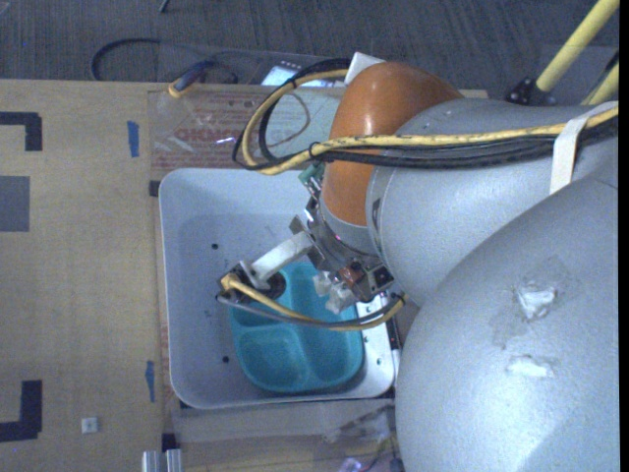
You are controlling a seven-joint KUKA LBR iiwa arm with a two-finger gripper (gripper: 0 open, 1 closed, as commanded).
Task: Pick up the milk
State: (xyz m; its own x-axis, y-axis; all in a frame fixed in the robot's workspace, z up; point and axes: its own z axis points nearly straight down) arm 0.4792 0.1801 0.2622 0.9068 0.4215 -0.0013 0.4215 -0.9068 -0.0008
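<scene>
Arm (472, 264) reaches in from the right and covers the right side of the white bin (187, 254). The orange band (383, 116) sits over the bin's far wall. The bin stands on the table (79, 264), with blue tape marks (133, 138) on the table surface off its far-left corner.

Gripper (332, 285) is low inside the bin, right over the far rim of a blue two-compartment tray (290, 357). The tray lies flat on the bin floor, against the near wall and toward the near-right corner. What I can see of its compartments is plain blue.

Gripper state: cannot tell. The wrist body blocks the line of sight to its tip. Nothing is visibly clamped, so I'm not calling a grasp.

Milk: cannot tell where it lies. Best guess is the covered right part of the bin, under the wrist. The gripper points down there, and the open left part of the bin floor has only a few dark specks (214, 247).

Why this pose: the wrist is pitched steeply down, which fits a top-down approach on something low. With shallow walls, going straight down keeps the arm off the rim.

Stage, my read: at or near the grasp attempt, lift not yet done.

Risk: the tray rim is just beside the gripper. Closing there could catch the tray instead of the milk, or shove it harder into the near wall. I'd want a clear look at the tip before lifting.
</scene>
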